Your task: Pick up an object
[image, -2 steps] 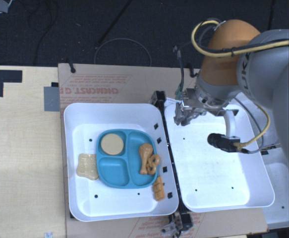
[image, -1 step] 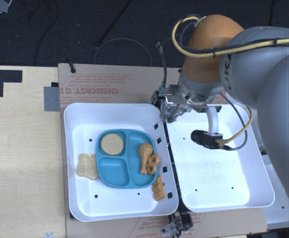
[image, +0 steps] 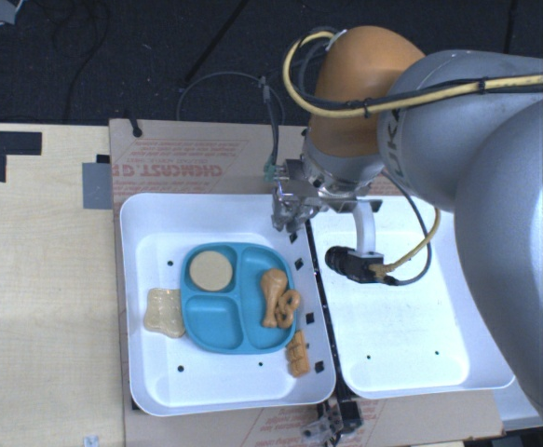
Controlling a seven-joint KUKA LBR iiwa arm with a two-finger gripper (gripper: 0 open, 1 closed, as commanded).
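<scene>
Left bin (image: 150,240): we see a tray (image: 217,329) in it, holding a cookie (image: 210,270).
Right bin (image: 411,343): beside it.
Bread (image: 165,312): left of the tray.

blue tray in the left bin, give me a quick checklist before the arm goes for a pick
1. Targets in view: ok. The blue tray holds a round cookie and a drumstick-shaped piece; the left bin also holds a pale flat piece left of the tray and a small brown piece by the divider.
2. Tool over a target: not ok. It sits above the bin's upper right corner, apart from every item.
3. Tool carrying nothing: cannot tell.
4. Small brown piece has room for a grasp: not ok, it sits against the bin wall.
5. Cable away from the items: ok, it hangs over the right bin.
</scene>
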